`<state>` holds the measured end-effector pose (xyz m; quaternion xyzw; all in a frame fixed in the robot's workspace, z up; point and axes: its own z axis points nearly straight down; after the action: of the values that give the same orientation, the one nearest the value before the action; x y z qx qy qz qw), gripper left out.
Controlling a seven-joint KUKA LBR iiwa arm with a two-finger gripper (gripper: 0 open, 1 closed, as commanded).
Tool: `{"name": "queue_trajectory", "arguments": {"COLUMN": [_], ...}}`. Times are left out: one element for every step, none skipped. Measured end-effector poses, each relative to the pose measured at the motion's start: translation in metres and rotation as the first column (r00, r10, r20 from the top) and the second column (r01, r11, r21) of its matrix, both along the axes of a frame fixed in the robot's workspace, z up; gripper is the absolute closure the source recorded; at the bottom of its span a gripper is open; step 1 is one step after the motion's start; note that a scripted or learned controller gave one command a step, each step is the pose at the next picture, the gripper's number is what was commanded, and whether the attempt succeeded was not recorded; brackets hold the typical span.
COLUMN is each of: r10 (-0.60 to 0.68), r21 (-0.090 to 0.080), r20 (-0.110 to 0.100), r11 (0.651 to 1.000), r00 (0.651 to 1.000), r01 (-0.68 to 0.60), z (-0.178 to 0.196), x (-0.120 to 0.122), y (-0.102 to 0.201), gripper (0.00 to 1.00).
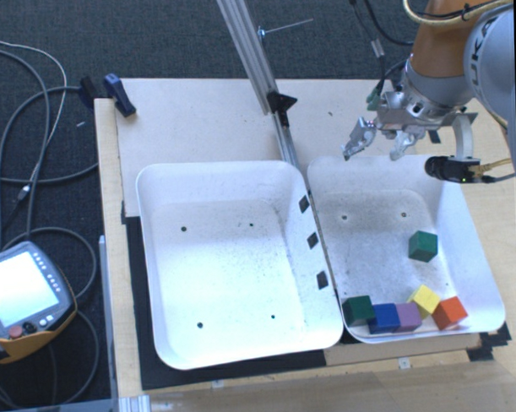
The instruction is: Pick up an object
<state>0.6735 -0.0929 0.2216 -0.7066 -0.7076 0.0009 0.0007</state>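
Camera view looks down on two white bins side by side, and all the pickable stuff is seen in the right bin [462, 236]. A dark green cube [422, 246] sits alone mid-bin toward the right wall, well apart from the rest. Along the near edge a row is packed: another green cube [358, 310], a blue cube [384, 317], a purple cube [408, 316], a yellow cube [425, 299] and an orange cube [448, 312], most of them touching or just beside each other.

The gripper [379, 145] is parked above the far rim of the right bin, fingers spread apart with nothing held between them.

Handling-wise, these are judged to be small rigid blocks, probably light, with flat faces that should be gripped easily and not crushed. They could turn out a bit slick if they're smooth plastic or painted wood, which can't be told from here. The lone dark green cube looks like the easy pick: two opposite flat faces are left free, so the fingers can be dropped either side. The row cubes are crowded, with little room for fingers between neighbours and the bin wall close by.
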Motion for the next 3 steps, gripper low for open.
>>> {"name": "queue_trajectory", "arguments": {"r10": [-0.007, -0.007, -0.002], "r21": [-0.001, 0.003, 0.002], "r20": [-0.004, -0.008, -0.003], "r11": [1.0, 1.0, 1.0], "r00": [1.0, 1.0, 1.0], "r01": [0.007, 0.007, 0.002], "z": [-0.041, -0.119, -0.122], "x": [-0.025, -0.06, -0.084], "y": [-0.066, -0.124, -0.113], "gripper": [0.0, 0.0, 0.0]}}
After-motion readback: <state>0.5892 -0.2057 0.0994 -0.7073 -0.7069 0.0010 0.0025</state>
